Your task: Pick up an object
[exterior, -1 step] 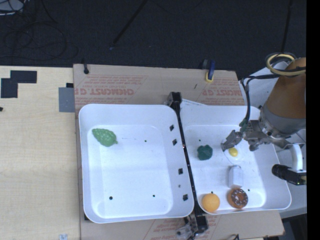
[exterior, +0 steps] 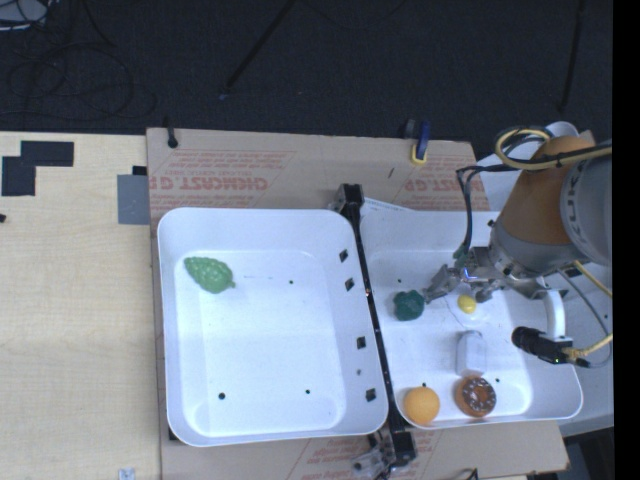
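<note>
We see two white bins side by side on a cardboard-covered bench point(exterior: 300, 168); the left bin point(exterior: 180, 408) fills the middle of the frame, the right bin point(exterior: 545, 403) sits at centre right. The grey arm point(exterior: 550, 208) enters from the right edge, and its gripper point(exterior: 462, 286) hangs low over the upper middle of the right bin. We cannot tell how the jaws stand; the linkage is too small and cluttered to read.

The likeliest targets lie just beside it: a dark green lump point(exterior: 408, 305) to its left and a small yellow piece point(exterior: 467, 304) right under it. We judge both light toy items. The green one looks rounded and may roll, so we would close across its widest part. The yellow one is tiny and easy to miss.

Lower in the same bin sit a pale white block point(exterior: 470, 351), an orange ball point(exterior: 422, 405) and a brown ring-shaped piece point(exterior: 475, 396). A light green leafy lump point(exterior: 208, 273) lies alone in the upper left of the left bin.

The bin floors look smooth and slick, so things may slide. The dividing wall stands near the green lump. Behind the bench, dark floor with cables.
</note>
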